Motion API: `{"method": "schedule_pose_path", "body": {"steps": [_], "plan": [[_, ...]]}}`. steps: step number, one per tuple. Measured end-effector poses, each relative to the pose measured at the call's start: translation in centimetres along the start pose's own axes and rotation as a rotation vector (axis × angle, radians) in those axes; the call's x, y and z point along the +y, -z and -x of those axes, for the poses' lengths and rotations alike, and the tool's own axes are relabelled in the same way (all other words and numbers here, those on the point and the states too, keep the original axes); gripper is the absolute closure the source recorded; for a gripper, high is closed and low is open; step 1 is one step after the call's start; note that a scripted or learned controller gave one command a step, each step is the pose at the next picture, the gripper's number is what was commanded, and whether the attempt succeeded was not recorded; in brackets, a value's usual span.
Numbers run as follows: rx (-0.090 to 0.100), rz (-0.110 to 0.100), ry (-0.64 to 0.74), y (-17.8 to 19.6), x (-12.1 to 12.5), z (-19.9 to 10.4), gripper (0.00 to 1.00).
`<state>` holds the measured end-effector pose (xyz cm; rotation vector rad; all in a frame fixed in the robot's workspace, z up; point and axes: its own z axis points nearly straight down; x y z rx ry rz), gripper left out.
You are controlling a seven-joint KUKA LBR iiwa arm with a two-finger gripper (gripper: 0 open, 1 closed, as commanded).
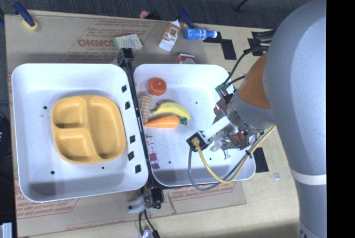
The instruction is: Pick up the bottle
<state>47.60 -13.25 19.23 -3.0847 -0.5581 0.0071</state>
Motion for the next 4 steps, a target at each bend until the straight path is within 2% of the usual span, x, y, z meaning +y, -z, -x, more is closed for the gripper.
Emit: {"method": "schedule_pose_path", "body": {"steps": [1,2,3,4], "plan": [[0.000,0.003,-0.136,1.2,0.9,0.4,1.00],[0.002,0.003,-0.142,2.4,-1.6,-0.6,1.00],[0.001,0.003,-0.138,3.0,2.4,0.9,1.00],[0.000,0.000,-0.150,3.2,0.6,0.2,1.00]]}}
